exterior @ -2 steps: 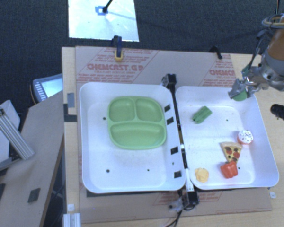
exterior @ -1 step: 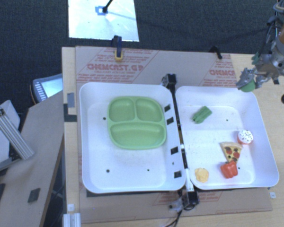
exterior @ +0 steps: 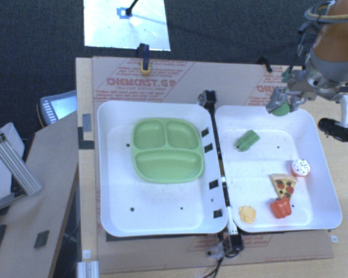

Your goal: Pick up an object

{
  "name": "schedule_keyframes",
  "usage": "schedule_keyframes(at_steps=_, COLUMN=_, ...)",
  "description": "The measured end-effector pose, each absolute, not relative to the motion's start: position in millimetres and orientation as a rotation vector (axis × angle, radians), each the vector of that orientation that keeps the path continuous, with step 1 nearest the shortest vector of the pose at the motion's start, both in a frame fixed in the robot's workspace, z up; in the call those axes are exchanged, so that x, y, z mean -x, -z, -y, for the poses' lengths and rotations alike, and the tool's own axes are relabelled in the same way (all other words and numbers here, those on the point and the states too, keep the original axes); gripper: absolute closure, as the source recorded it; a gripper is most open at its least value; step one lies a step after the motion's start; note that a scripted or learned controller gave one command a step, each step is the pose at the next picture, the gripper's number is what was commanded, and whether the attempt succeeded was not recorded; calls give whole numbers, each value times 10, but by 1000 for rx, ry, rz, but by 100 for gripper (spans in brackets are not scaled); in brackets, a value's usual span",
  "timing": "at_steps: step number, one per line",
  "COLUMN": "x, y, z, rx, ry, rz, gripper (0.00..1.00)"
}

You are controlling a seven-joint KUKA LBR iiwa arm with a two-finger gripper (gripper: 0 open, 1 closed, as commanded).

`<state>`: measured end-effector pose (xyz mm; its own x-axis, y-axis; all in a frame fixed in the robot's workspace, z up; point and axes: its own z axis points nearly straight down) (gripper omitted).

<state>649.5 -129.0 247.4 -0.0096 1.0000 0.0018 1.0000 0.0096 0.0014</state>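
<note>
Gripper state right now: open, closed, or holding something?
Gripper: closed on a small green object, raised over the right bin's far edge.

We see smooth, glossy white plastic bins (exterior: 156, 225), a matt green plastic plate (exterior: 166, 150), and printed brown cardboard (exterior: 180, 77) left of the gripper (exterior: 284, 104).

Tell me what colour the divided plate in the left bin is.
Light green plate, in the camera view.

robot lab | taped bench (exterior: 162, 77) | white bins (exterior: 113, 172) | toy food (exterior: 284, 185)
</note>
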Motion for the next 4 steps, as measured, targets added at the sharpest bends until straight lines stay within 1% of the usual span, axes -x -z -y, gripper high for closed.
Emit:
schedule_keyframes(at_steps=1, x=-6512, y=-2498, z=670, rx=2209, ry=5, rz=2233, gripper=100)
schedule_keyframes(at_steps=2, x=-6426, y=-2530, z=73, rx=2209, ry=4, rz=2232, gripper=100)
schedule_keyframes(at_steps=3, x=-6325, y=-2373, z=-472, rx=2209, ry=2, rz=2231, gripper=100)
schedule_keyframes(at_steps=4, x=-6394, y=-2297, z=-1015, rx=2211, ry=4, rz=2232, gripper=100)
